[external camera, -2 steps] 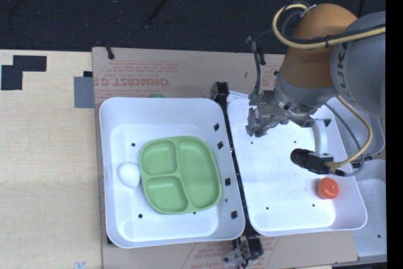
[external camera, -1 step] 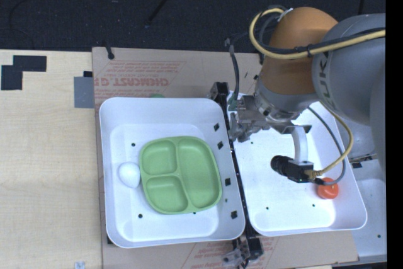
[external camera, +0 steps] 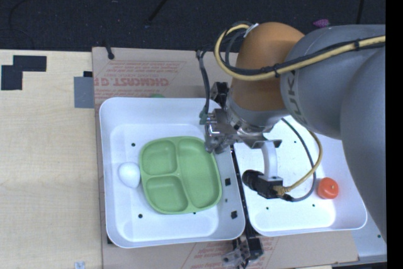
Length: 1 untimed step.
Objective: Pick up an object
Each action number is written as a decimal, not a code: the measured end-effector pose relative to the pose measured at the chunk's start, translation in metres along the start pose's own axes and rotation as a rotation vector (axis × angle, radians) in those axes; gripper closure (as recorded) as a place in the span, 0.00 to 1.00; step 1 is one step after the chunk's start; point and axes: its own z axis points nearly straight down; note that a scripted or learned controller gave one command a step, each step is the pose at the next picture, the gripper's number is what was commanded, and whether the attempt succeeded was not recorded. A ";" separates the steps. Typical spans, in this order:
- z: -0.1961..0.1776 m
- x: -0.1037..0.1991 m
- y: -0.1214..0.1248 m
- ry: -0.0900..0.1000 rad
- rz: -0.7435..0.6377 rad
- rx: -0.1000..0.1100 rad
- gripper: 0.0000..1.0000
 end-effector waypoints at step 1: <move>-0.004 0.023 -0.003 -0.001 0.002 -0.003 1.00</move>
